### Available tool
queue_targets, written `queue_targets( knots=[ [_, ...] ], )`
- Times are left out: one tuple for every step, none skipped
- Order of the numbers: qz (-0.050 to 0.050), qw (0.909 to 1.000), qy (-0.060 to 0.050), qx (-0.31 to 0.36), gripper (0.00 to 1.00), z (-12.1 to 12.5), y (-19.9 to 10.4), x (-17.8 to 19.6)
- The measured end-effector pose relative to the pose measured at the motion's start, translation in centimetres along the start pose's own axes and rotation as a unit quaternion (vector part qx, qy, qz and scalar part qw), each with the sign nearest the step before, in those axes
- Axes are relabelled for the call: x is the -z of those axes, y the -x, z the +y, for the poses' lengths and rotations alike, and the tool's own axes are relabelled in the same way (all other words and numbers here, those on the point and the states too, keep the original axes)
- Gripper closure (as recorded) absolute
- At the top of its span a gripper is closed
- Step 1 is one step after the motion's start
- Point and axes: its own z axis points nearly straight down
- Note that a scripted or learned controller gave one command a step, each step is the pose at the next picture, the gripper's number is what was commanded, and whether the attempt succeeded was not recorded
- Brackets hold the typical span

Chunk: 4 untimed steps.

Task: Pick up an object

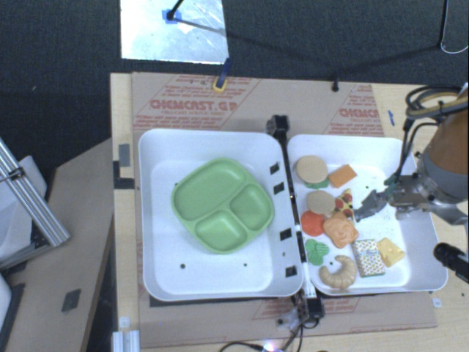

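Note:
The right bin (381, 147) holds several toy foods. Among them are a round tan bun (311, 169), an orange wedge (342, 175), a tan disc (320, 201) and a small red and yellow piece (344, 204). There are also a red tomato (313, 223), an orange lump (341, 231), a green leaf (317, 251), a croissant (338, 271), a speckled block (368, 257) and a yellow cheese piece (390, 251). My gripper (366, 205) reaches in from the right. Its dark tip is low over the bin, just right of the red and yellow piece and above the orange lump.
The left bin (157, 152) holds a green divided plate (223, 205). A black divider with clips (289, 196) runs between the bins. The arm's grey body (447, 160) and cables hang over the right bin's right edge. A foil sheet (174, 20) lies beyond the bench.

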Motion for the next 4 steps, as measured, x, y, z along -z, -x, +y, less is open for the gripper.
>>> queue_targets(
  knots=[
    [-0.001, 1.0, 0.005, 0.001, 0.0, 0.2, 0.0, 0.4],
    [0.0, 1.0, 0.002, 0.0, 0.0, 0.3, 0.1, -3.8],
    [0.0, 1.0, 0.002, 0.0, 0.0, 0.8, -0.6, -9.6],
    [0.0, 1.0, 0.002, 0.0, 0.0, 0.8, -0.6, -14.8]
  ],
)
